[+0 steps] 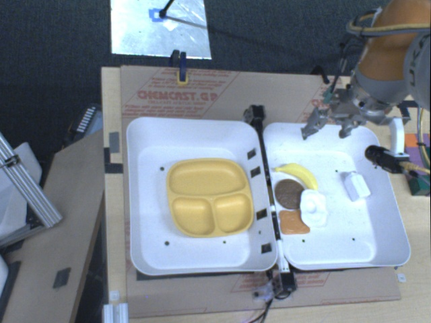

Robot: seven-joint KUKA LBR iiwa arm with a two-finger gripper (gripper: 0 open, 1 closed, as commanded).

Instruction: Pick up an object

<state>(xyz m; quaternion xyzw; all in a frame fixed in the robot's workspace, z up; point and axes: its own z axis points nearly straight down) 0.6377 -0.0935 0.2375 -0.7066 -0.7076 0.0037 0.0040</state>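
Plainly, the pincer (330, 127) hung spread and empty; clustered banana (300, 175), cookie (289, 193) and white cup (313, 206) risked a fumbled grasp.

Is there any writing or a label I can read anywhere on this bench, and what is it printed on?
"CHEMCAST GP", as best it reads, in red letters on the brown sheet under the two bins; the last letters are blurred.
Smaller red print lies above and below that word and at the sheet's other edges, too small to read.
The yellow tray, the white bins and the objects in the right bin show no readable text.

Yellow tray (205, 197), white bins (145, 140)
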